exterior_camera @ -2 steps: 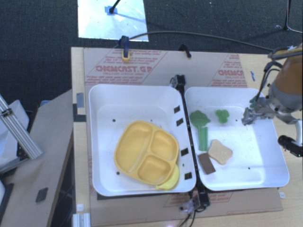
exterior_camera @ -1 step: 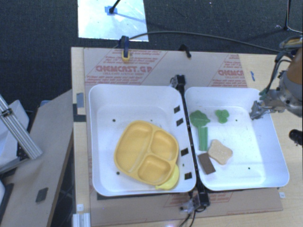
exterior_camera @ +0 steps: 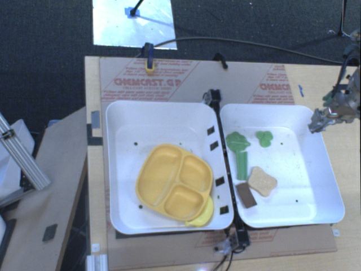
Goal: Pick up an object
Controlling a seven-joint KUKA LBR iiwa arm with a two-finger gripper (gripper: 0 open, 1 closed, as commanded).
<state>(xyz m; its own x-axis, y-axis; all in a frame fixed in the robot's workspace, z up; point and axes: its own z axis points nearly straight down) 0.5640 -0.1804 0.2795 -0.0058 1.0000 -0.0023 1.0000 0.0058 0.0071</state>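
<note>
The right bin holds a long green piece with a leafy top, a small green leafy piece, a tan bread-like slice and a small brown block. My gripper hangs at the right bin's far right corner, above the rim and well right of these items. Nothing shows between its fingers.
The left bin holds a yellow divided tray with a yellow banana-like piece at its near right edge. A black divider with clips joins the two bins. A clamp and cables lie beyond the bins.
</note>
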